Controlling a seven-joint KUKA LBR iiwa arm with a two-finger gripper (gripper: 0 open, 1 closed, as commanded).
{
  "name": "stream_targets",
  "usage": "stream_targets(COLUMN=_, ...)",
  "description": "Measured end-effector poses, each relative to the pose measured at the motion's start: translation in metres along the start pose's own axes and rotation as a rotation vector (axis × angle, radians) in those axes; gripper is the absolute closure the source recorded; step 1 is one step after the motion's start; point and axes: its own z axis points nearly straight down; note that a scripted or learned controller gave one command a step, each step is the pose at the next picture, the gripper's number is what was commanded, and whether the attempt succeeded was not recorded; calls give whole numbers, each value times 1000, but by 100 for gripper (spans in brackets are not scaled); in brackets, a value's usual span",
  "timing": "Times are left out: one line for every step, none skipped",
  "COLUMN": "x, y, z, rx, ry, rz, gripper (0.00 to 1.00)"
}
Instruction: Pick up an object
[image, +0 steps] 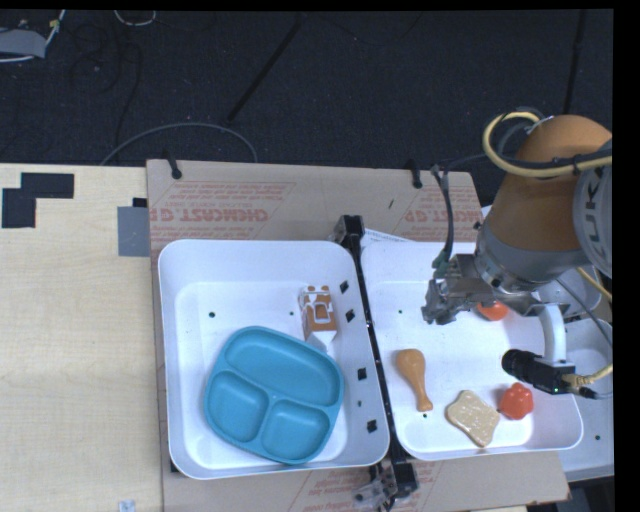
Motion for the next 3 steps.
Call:
stream_targets(x=48, y=5, z=2, rx=0, ry=-1, rz=1, gripper=100)
stream_targets(x=99, y=-11, z=16, rx=2, ry=-1, rz=0, gripper=100)
stream_targets(x=156, y=-3, z=22, rx=0, ry=-1, rz=-1, gripper=100)
